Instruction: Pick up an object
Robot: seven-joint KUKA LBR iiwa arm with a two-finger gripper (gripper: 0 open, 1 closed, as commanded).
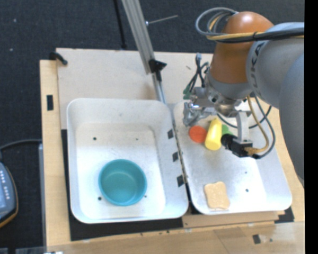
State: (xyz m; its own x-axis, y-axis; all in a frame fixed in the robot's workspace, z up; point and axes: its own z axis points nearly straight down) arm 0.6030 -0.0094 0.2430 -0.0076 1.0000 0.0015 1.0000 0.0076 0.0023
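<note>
toast slice (217,195) lower right of frame, flat in right bin (265,192) | teal bowl (122,181) lower centre-left | yellow pepper (214,134) and orange ball (197,134) right of centre, touching, just under gripper (201,111) | pepper probably light, smooth, slippery; grip across its middle | gripper opening: cannot tell

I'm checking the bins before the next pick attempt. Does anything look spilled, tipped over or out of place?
Nothing stands out. The teal bowl sits upright in the left bin. In the right bin, the yellow object and orange object lie beside each other under the gripper, and the bread slice lies flat near the front.
</note>
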